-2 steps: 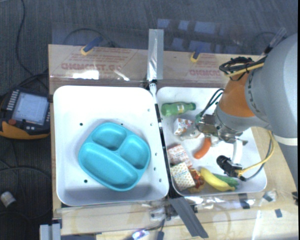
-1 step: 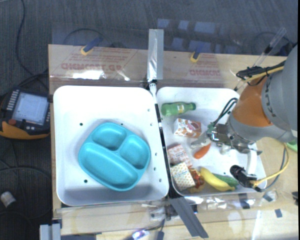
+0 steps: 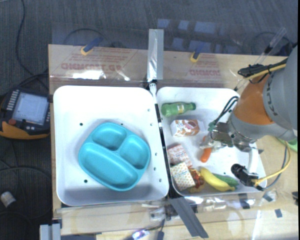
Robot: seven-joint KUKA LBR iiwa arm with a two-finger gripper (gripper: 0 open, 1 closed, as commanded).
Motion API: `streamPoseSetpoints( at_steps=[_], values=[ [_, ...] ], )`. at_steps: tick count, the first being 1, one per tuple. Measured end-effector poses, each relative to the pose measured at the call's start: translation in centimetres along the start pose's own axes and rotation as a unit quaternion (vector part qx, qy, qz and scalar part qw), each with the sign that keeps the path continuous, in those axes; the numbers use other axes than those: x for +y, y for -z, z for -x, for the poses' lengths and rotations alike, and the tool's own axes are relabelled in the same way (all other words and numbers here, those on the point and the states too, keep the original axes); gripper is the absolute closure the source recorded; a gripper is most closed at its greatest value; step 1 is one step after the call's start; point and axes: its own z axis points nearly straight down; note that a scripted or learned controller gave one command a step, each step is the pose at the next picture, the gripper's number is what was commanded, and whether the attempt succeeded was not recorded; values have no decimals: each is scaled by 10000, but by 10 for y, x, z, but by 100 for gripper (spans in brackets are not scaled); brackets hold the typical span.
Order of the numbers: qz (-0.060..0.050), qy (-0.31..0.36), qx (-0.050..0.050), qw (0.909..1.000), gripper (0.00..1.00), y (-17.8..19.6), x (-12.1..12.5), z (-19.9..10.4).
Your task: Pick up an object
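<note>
The right bin (image 3: 225, 95) holds several small items. A green bottle (image 3: 178, 108) lies at its back, with a round snack packet (image 3: 185, 127) just in front of it. A small orange carrot-like piece (image 3: 205, 155) lies mid-bin. A yellow banana (image 3: 213, 179) and a green item (image 3: 226, 179) rest along the front wall, and two wrapped snacks (image 3: 177, 154) (image 3: 182, 176) lie on the left side. My gripper (image 3: 213, 138) hangs low in the right bin, just above and behind the orange piece. Nothing is visibly held.
A blue divided plate (image 3: 115, 155) lies in the left bin (image 3: 70, 104). A metal divider post (image 3: 155, 54) stands between the bins at the back. The arm's grey and orange body (image 3: 262, 109) covers the right bin's right side, with cables trailing along it.
</note>
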Motion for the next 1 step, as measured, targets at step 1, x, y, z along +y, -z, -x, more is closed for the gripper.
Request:
streamPoseSetpoints(
  at_steps=[1],
  values=[
    [-62,-186,-23,9998,100,95,-10,-40]
  ],
)
